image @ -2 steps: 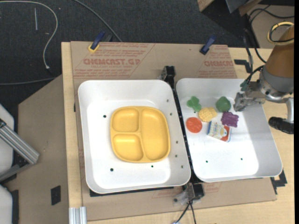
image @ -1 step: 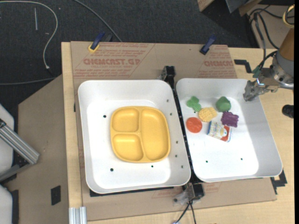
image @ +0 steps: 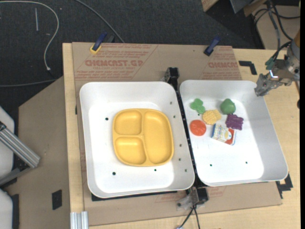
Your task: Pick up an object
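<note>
Objects for picking lie clustered in the right bin (image: 267,142), toward its 11 o'clock area: a small carton (image: 223,134), an orange ball (image: 198,127), a yellow waffle piece (image: 211,116), a purple piece (image: 234,121) and two green pieces. The carton's long axis runs roughly 10 to 4 o'clock. The gripper (image: 263,88) hangs at the bin's 1 o'clock corner, holding nothing (its opening state cannot be determined). Judged step: approach. The next move requires travel toward 8 o'clock, then descent.

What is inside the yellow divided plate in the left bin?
The yellow plate has three compartments, and all three look bare. It lies flat in the left bin, so anything under it is covered.
</note>
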`<control>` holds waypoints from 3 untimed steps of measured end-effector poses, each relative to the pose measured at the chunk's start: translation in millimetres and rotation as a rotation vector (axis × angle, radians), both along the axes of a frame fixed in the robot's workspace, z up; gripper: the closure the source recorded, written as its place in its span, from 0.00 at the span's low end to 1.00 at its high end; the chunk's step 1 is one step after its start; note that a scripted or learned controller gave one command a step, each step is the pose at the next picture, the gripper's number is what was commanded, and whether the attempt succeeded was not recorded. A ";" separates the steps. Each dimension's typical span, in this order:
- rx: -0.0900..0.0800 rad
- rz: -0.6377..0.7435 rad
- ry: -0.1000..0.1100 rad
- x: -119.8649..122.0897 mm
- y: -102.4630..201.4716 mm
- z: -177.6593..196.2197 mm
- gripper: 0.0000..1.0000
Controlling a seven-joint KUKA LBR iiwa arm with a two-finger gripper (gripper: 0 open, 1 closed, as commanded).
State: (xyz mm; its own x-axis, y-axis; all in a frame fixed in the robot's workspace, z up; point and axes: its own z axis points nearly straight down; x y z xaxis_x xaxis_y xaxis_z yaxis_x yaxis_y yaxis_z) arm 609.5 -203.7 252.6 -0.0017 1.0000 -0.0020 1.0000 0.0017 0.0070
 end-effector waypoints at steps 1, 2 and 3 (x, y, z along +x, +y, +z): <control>0.005 0.003 0.010 -14.5 51.9 -12.9 1.00; 0.006 0.005 0.009 -22.1 107.1 -5.0 1.00; 0.004 0.003 0.011 -39.7 149.4 -11.1 1.00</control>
